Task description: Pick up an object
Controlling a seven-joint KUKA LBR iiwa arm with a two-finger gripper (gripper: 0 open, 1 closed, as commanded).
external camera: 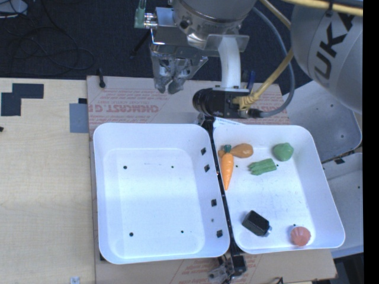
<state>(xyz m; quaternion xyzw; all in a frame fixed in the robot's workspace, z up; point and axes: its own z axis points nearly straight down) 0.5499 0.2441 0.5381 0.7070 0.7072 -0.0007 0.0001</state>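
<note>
So the gripper looks shut and empty, hanging behind the bins; carrot lies down-right, lengthwise.

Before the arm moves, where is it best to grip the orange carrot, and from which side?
Probably the carrot's thick upper half, from straight above. It lies flat, lengthwise along the right bin's left wall, so the hand should close along that wall's direction, not across it, where the wall leaves little room.
</note>
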